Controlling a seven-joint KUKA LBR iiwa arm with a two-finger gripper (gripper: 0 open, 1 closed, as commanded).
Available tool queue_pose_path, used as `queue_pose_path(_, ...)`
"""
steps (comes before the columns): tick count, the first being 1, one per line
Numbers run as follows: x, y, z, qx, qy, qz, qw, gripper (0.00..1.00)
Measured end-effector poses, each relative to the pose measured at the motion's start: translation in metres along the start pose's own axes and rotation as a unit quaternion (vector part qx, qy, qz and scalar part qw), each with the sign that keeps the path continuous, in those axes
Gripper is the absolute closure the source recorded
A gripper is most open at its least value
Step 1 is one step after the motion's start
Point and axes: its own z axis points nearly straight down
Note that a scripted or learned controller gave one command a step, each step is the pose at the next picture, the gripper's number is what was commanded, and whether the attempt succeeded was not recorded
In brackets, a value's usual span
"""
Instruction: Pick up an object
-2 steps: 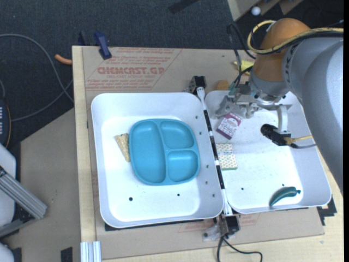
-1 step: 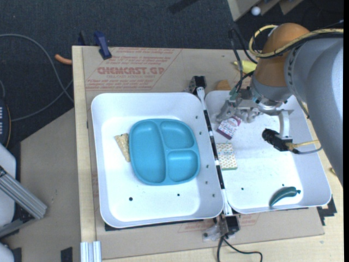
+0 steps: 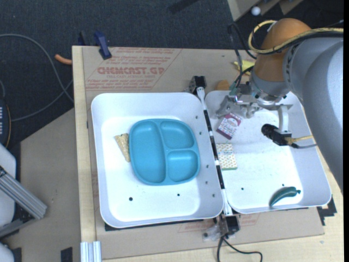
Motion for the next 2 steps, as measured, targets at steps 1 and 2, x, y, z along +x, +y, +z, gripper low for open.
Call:
queue_pose_path(1, 0.0016, -0.0041, -0.0001, 0.001, 0.000, 0.001, 1.0000, 0.00)
queue_pose_path(2, 0.0018, -0.0002, 0.0001, 0.000, 0.000, 0.000, 1.0000, 0.00)
